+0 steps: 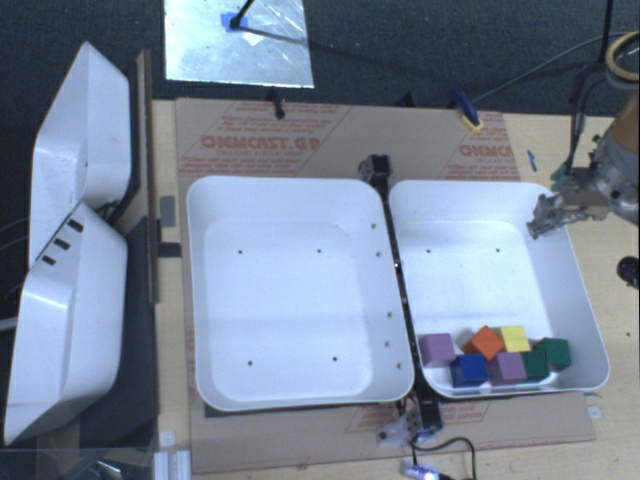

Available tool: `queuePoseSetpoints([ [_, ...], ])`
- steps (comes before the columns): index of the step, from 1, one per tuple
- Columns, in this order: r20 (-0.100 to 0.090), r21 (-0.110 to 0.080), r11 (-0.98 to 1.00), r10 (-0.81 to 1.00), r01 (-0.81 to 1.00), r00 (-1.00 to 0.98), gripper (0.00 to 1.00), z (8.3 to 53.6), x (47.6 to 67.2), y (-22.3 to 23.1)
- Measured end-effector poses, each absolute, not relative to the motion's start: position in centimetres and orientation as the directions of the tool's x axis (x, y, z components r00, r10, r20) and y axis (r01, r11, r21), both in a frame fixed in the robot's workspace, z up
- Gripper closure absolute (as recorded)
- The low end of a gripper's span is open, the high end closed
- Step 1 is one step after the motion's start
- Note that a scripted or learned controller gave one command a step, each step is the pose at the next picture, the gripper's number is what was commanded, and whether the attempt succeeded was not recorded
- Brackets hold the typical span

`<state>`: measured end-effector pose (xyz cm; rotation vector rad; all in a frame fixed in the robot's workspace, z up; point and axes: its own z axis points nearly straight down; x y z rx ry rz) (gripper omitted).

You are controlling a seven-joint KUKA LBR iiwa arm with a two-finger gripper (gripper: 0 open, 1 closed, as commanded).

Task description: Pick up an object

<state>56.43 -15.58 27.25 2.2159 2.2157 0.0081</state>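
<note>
Board (300, 133), left print: red "CHEMCAST GP", seen upside down, letters faint.
Board, right print: the same red "CHEMCAST" by the far right corner, upside down, partly cut off by the bin (500, 193).

Two bins (300, 193), seven blocks (487, 343)

Even, bright overhead light; the white bins (300, 208) glare slightly, and a foil sheet (238, 28) at upper centre shines. Shadows are soft. Right edge looks slightly blurred, perhaps motion.
</note>
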Motion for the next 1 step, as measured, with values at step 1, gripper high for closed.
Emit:
queuePoseSetpoints([
  [1, -0.001, 0.003, 0.0, 1.0, 1.0, 0.0, 1.0, 29.55, 61.28, -18.38],
])
